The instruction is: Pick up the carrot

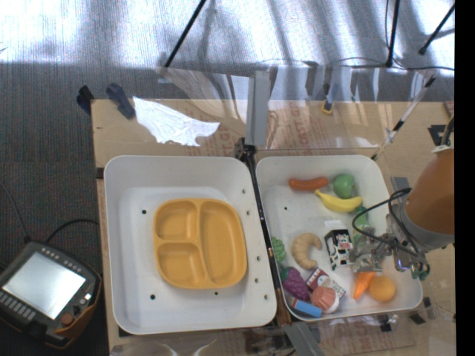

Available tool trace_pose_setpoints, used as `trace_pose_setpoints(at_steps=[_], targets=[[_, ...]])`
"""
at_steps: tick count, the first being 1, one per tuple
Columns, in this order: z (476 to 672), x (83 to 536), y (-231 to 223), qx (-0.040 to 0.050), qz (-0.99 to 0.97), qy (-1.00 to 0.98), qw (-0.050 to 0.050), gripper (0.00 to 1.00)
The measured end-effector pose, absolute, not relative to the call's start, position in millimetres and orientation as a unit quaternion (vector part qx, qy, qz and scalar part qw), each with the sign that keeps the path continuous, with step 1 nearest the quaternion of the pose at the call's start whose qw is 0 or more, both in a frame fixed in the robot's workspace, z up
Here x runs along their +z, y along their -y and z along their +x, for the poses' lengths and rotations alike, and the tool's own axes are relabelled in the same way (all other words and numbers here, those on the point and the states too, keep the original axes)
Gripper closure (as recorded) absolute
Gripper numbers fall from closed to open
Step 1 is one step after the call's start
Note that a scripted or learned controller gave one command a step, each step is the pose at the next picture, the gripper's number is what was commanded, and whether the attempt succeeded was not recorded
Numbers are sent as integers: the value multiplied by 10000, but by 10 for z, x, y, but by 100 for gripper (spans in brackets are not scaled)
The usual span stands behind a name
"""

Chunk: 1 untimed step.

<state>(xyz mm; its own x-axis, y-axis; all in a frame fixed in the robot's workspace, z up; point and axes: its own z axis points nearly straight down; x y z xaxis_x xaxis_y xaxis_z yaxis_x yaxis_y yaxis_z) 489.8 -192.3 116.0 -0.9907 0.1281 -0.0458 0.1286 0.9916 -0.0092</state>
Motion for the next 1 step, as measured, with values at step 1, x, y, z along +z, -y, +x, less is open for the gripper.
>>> trace_pose_setpoints(at_steps=[1], targets=[[4770, 1220, 2115, 6, -229, -9997, 7, 100]])
